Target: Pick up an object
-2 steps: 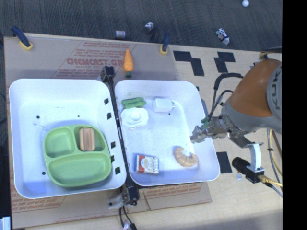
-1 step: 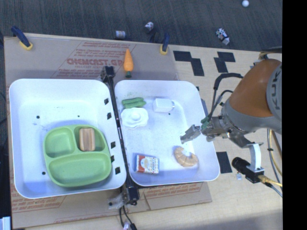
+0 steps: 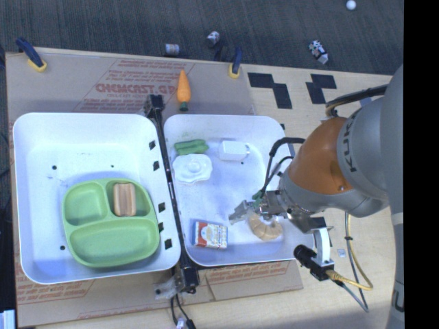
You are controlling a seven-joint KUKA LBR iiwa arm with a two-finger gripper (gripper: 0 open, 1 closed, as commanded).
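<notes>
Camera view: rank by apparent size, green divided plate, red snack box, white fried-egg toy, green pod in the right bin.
1. green divided plate, by far the largest.
2. red snack box and white fried-egg toy: they look about alike, so no ranking between them.
3. green pod, the smallest and slimmest.

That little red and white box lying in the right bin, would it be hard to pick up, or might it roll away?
The small box lies flat on a broad face, so it probably won't roll or tip. Its straight edges suggest a fairly stiff carton, likely light for its size. Lying so low on the right bin floor, it may slide when nudged rather than lift easily.
</notes>
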